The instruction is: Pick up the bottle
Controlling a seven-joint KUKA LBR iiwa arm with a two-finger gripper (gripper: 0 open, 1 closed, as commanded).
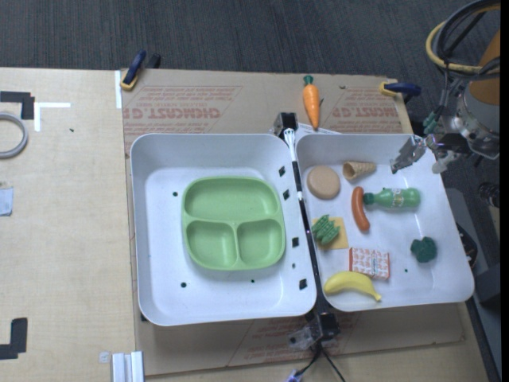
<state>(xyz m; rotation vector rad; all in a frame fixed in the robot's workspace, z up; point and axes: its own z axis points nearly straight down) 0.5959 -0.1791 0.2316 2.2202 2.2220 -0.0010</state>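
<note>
Start at the left bin (151, 237) with its green divided plate (234, 221); nothing there concerns you. In the right bin (445, 285), the bottle (393, 199) lies on its side just right of the sausage (360, 208). The gripper (407, 154) hovers at the bottle's one o'clock, carrying nothing (jaw spread: cannot tell). You're in the approach step; next, descend squarely over the bottle's body.

The bottle (395, 199) is green with a white cap. Left of it lies a red sausage (360, 208). The banana (353, 285) is yellow, the broccoli (424, 249) dark green, the carrot (310, 100) orange with a green top. The tray (235, 223) is light green. Both bins (151, 213) are white. The table (64, 245) is pale wood, and the cardboard (191, 106) is brown with red letters.
</note>
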